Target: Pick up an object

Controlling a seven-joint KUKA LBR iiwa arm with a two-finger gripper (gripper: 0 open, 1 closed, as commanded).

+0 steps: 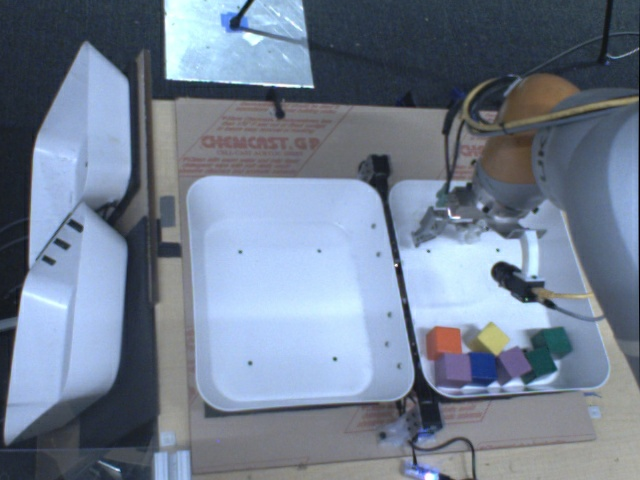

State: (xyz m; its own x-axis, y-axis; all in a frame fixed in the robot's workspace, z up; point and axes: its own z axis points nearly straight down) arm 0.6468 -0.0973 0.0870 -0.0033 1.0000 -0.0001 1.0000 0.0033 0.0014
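Right-centre of frame: gripper (432, 230) over upper part of right bin (592, 363), fingers spread, pinching nothing | lower right: blocks clustered, orange block (444, 341) outermost | advice: drop onto orange block, straddle its free sides, avoid touching purple block (452, 368).

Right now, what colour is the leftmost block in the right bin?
Orange block, clearest in the camera view.

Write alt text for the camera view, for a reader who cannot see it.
A grey robot arm reaches from the right over the right bin, its gripper hovering near the bin's far end, away from a cluster of small coloured blocks (orange, yellow, green, purple, blue) at the near end. The left bin sits alongside on a cardboard-covered bench.
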